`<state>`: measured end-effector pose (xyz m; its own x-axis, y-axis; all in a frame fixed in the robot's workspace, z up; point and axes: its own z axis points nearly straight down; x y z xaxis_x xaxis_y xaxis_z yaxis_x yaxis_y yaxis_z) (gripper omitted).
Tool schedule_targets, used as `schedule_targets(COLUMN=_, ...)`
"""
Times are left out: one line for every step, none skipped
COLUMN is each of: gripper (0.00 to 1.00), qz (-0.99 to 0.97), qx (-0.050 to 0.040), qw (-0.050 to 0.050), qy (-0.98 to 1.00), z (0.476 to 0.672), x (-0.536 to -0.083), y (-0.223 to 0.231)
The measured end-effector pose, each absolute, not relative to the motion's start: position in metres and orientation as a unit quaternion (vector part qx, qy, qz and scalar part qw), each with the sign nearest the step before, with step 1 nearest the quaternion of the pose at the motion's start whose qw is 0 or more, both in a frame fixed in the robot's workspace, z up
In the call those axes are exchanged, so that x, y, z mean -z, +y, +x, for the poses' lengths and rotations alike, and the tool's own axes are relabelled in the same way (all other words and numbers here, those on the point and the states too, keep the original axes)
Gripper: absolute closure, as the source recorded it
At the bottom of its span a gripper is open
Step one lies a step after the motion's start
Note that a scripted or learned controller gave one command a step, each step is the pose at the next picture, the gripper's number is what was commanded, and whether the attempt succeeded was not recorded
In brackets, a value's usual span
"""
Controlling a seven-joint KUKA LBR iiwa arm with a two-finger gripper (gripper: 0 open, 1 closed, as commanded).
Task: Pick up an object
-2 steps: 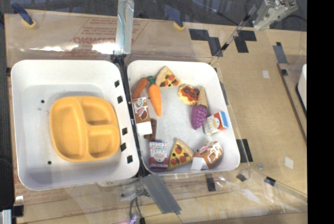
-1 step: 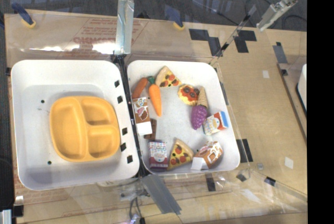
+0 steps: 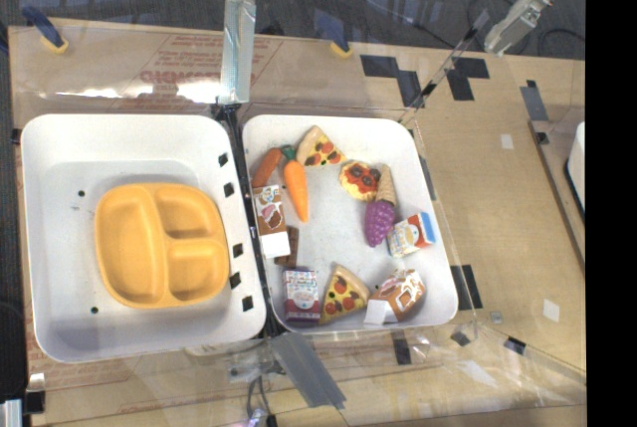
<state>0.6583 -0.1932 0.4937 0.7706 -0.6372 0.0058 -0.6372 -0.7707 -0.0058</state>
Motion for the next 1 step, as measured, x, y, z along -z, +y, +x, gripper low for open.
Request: schedule_targets(gripper=1.00, qz=-0.978, qx=0.0042, qw=0.002, qy=0.209, z=0.6585, x=-0.4927, y=-0.2044)
